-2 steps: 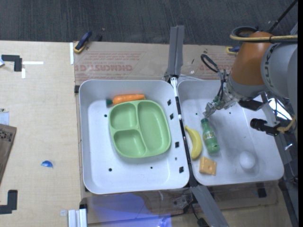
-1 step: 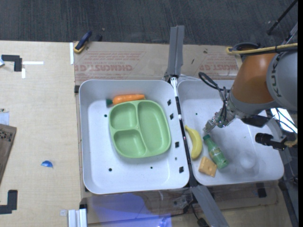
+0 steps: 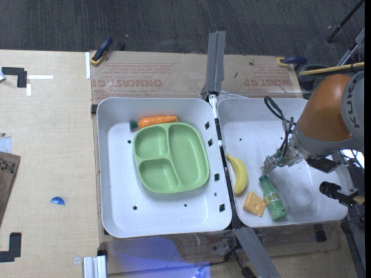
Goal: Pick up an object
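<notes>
Worktop w/ two white bins. Left bin (image 3: 110,172): green tray (image 3: 171,157), carrot (image 3: 157,120) touching its far rim. Right bin (image 3: 249,120): banana (image 3: 238,174) by the divider, cheese (image 3: 254,204) and green bottle (image 3: 272,198) near front. Claw (image 3: 272,164) hangs just above bottle's cap — fingers' state: cannot tell; nothing seen held.

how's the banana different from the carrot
The banana is yellow and curved; the carrot is orange and straight. The banana lies in the right bin along its left wall; the carrot lies in the left bin, at the green plate's far edge. Both are toy foods.
</notes>
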Robot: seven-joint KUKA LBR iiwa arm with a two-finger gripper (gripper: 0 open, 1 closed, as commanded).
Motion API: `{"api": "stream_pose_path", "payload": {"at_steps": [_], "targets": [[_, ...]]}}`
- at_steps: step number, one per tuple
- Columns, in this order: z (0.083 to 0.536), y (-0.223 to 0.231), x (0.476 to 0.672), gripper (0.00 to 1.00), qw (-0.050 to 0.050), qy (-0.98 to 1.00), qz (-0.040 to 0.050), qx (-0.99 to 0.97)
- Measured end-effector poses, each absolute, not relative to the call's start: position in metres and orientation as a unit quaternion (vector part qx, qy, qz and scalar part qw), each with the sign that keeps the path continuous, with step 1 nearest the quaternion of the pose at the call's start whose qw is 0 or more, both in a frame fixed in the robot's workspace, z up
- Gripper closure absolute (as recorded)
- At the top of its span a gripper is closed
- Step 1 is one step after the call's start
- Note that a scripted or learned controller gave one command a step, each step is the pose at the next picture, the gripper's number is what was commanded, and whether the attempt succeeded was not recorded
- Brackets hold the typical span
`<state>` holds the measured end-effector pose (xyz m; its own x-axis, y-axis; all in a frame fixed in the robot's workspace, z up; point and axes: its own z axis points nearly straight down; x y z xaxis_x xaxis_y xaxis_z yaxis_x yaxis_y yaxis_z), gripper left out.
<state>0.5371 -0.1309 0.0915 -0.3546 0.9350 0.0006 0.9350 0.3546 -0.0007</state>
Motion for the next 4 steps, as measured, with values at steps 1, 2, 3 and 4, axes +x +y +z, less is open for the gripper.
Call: {"api": "stream_pose_path", "payload": {"at_steps": [1, 2, 3, 4], "targets": [[0.091, -0.136, 0.48, 0.0, 0.001, -0.837, 0.0001, -0.547], [0.091, -0.111, 0.555, 0.0, 0.0, -0.876, 0.0, -0.482], [0.093, -0.121, 0.639, 0.0, -0.002, -0.924, 0.0001, -0.381], [0.092, -0.103, 0.607, 0.0, 0.0, -0.896, -0.0001, -0.443]]}}
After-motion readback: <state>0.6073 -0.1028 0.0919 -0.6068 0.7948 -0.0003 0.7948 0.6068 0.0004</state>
